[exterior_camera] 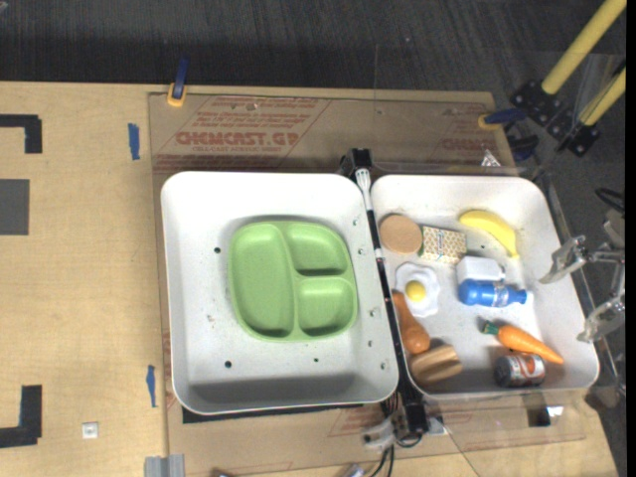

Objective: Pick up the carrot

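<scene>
In the near right corner of the right bin (552,207), a can (519,369) lies by the front wall with the carrot (527,343) just behind it, leafy end pointing to the bin's middle. A blue bottle (490,293) lies in the bin's middle and a banana (490,231) by its far wall. Whether the end effector is spread or pressed together, I cannot tell.

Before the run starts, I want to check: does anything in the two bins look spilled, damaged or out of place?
Nothing stands out. The carrot lies whole in the right bin, with nothing spilled.
</scene>
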Controlling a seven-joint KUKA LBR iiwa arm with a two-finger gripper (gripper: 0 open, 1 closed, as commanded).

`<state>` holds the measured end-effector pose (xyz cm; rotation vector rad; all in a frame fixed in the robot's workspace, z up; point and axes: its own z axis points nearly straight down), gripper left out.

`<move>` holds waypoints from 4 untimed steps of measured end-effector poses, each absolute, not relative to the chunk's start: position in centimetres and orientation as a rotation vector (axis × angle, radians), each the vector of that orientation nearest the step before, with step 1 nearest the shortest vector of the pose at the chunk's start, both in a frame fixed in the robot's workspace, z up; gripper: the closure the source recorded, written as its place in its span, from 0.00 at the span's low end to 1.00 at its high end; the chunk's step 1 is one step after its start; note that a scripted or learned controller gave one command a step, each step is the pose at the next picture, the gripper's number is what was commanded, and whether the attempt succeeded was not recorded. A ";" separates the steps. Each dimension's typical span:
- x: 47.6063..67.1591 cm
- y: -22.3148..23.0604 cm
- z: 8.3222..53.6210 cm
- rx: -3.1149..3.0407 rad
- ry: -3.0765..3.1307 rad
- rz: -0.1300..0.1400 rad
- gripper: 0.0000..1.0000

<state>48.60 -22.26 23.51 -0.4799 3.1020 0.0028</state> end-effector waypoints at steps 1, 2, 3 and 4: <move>52.3 -22.3 35.7 -0.596 3.070 -0.009 0.00; 52.2 -22.3 35.3 -0.596 3.076 -0.001 0.00; 49.5 -22.3 26.7 -0.924 2.998 0.002 0.00; 53.6 -22.2 39.3 -1.335 2.824 -0.014 0.00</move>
